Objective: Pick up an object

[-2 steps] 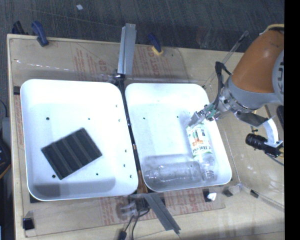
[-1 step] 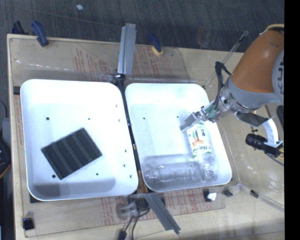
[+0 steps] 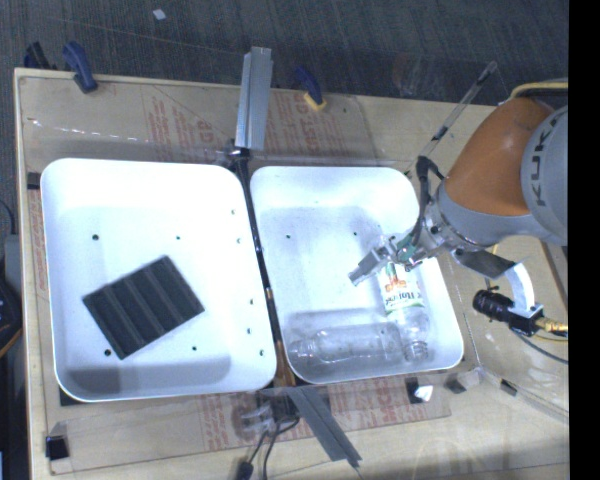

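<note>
We see the gripper in the right bin, just above a small labelled bottle; we cannot tell its fingers' state.

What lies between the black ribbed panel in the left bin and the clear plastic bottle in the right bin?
In the camera view, the black ribbed panel and clear plastic bottle are separated by bare white bin floor and the two bins' adjoining rims.

Smooth white plastic is being shown by both bins, faintly glossy. A matt, ribbed black pad is being seen, clear glossy plastic on two bottles, and pale raw wood on the bench.
</note>
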Controlling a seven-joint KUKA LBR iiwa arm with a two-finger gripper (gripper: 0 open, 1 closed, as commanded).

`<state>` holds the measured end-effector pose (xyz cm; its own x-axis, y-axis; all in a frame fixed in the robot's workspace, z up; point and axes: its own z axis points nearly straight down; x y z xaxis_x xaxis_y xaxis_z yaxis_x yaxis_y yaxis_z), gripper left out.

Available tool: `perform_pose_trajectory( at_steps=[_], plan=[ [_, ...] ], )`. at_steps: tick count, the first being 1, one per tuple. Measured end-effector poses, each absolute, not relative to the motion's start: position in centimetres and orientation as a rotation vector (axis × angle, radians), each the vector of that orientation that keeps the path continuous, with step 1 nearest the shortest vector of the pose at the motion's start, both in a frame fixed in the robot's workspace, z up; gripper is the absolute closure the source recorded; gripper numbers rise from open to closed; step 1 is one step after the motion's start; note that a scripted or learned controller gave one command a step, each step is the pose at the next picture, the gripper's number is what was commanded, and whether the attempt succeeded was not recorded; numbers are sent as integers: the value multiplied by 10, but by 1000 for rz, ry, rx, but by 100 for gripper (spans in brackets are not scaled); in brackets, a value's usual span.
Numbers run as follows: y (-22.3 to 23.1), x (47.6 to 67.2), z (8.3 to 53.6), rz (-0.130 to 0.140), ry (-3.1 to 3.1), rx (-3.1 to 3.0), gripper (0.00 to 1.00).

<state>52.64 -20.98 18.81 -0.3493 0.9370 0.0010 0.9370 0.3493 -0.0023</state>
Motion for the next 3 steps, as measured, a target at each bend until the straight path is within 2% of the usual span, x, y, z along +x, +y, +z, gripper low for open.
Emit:
perform_pose_trajectory(
  at_steps=[1,2,3],
  plan=[
    [-210,486,353,0,-2552,-1841,0],
    [-202,498,221,2,-2580,-1788,0],
    [-209,518,165,2,-2583,-1782,0]
  ],
)
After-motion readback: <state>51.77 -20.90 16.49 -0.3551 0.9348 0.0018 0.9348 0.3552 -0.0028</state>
